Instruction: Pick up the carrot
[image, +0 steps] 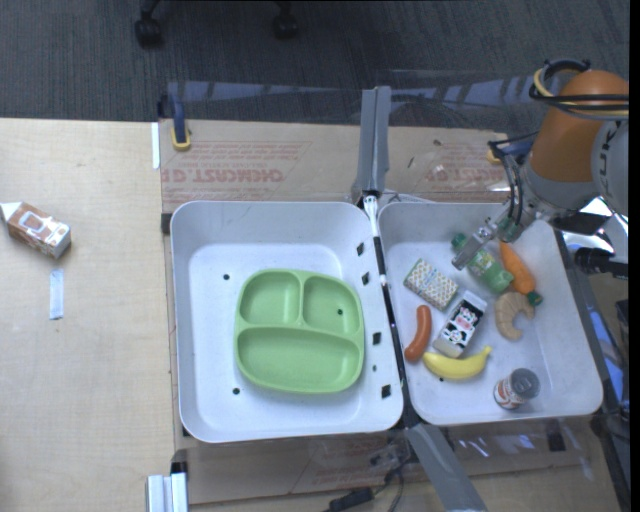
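Observation:
The carrot (517, 267) is orange with a green stub at its lower end. It lies slanted near the far right side of the right bin (560, 400). My gripper (489, 240) hangs low over the far part of that bin, just up and left of the carrot's top end. It is above a green bottle-like item (488, 267) that lies against the carrot. The orange wrist band (572, 140) rises behind it. The gripper's tip is small and partly hidden among the items.
The right bin also holds a waffle piece (432, 283), a red sausage (417, 333), a cow-print carton (461, 327), a banana (457, 364), a tan croissant (513, 316) and a can (515, 388). A green divided plate (300, 331) lies in the left bin. A small box (39, 230) sits far left.

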